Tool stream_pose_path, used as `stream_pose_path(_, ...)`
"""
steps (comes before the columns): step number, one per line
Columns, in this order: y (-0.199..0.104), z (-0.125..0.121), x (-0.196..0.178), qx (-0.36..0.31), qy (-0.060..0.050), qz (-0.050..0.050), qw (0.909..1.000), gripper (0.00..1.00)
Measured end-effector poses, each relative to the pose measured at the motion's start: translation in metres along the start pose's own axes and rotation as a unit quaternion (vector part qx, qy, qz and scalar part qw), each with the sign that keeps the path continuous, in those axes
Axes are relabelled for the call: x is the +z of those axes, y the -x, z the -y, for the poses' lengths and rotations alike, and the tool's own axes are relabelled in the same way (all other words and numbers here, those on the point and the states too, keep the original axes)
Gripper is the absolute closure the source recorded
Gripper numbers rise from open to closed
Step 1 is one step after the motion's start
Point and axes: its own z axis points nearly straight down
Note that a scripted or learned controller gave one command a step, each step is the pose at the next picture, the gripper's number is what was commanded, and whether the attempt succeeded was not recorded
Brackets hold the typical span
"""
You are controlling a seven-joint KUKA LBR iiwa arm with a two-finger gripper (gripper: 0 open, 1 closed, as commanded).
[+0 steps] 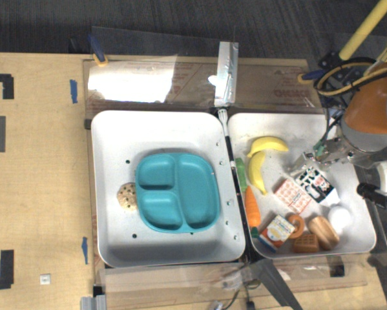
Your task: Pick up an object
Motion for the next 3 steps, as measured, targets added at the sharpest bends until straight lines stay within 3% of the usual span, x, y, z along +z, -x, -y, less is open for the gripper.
stream_pose_path(1, -0.011, 0.043, 0.000, 0.065, 0.001, 0.001, 0.9979, 0.00)
stream_pose_path(2, -0.010, 0.040, -0.012, 0.065, 0.004, 0.002, 0.9979, 1.00)
stream_pose_path(3, -0.010, 0.041, -0.011, 0.065, 0.004, 0.002, 0.9979, 0.00)
